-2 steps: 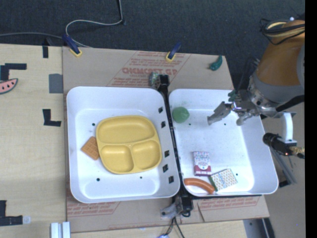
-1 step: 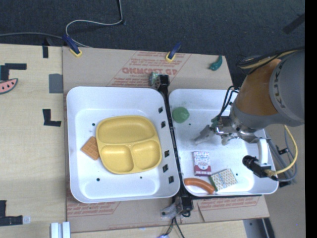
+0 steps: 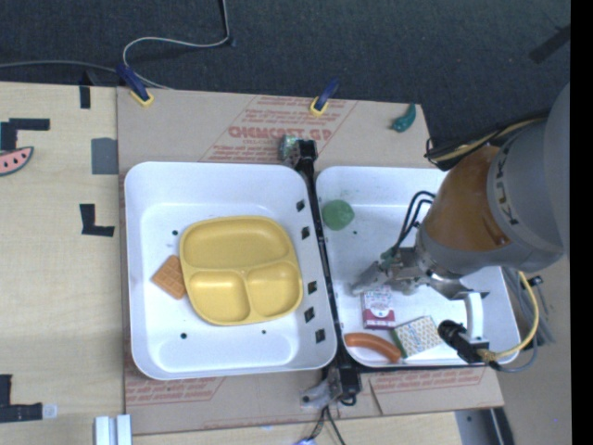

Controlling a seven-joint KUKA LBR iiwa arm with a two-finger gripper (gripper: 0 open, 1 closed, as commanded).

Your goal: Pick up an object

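Note:
My gripper (image 3: 387,281) hangs low in the right bin (image 3: 417,185), open, with nothing between its fingers. Just below it lies a small red and white box (image 3: 377,310). A green ball (image 3: 338,214) rests at the bin's upper left, away from the gripper. Along the front wall lie an orange sausage (image 3: 372,345) and a speckled multicoloured block (image 3: 419,336).
The left bin (image 3: 148,341) holds a yellow divided plate (image 3: 241,269) with a tan waffle-like square (image 3: 170,276) tucked against its left side. A black divider (image 3: 318,248) runs between the bins. The arm's grey and orange body covers the right bin's right side.

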